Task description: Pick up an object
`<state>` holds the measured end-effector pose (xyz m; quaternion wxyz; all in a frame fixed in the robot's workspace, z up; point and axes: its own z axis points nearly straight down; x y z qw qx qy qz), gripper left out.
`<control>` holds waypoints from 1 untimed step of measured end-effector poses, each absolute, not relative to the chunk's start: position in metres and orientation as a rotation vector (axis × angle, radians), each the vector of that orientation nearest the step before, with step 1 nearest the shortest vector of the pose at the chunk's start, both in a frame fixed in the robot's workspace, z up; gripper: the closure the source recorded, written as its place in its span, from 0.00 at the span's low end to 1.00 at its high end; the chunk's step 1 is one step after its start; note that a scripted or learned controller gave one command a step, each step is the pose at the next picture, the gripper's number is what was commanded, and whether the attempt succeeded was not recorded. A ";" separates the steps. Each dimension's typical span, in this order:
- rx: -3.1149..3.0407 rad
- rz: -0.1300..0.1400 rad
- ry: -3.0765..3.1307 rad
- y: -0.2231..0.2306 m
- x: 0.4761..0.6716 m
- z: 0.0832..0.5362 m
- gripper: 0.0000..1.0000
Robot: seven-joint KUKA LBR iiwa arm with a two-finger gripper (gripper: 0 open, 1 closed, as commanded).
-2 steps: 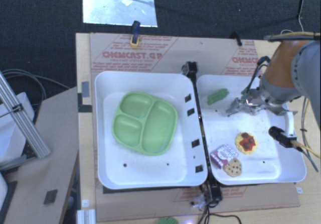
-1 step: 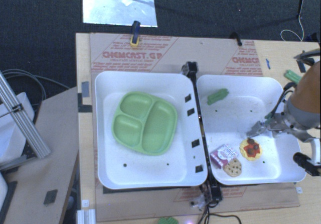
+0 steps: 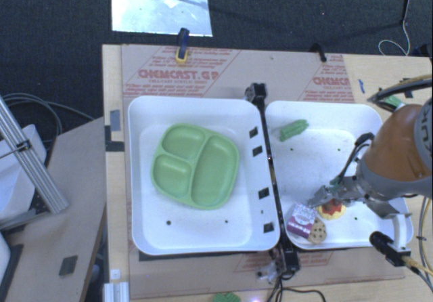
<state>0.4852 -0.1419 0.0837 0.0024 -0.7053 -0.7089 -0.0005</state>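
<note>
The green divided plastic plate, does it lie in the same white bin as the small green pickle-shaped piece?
No, the green divided plastic plate lies in the left bin, while the small green pickle-shaped piece lies in the right bin.

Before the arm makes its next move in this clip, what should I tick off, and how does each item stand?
1. Gripper low over the right bin: ok.
2. Target under it, the red and yellow toy or the purple packet: cannot tell.
3. Anything held: cannot tell.
4. Green pickle-shaped toy away from the arm: ok.
5. Green divided plate lying flat in the left bin: ok.
</note>
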 end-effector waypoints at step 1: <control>-2.222 -0.006 -2.228 -0.146 0.489 0.096 1.00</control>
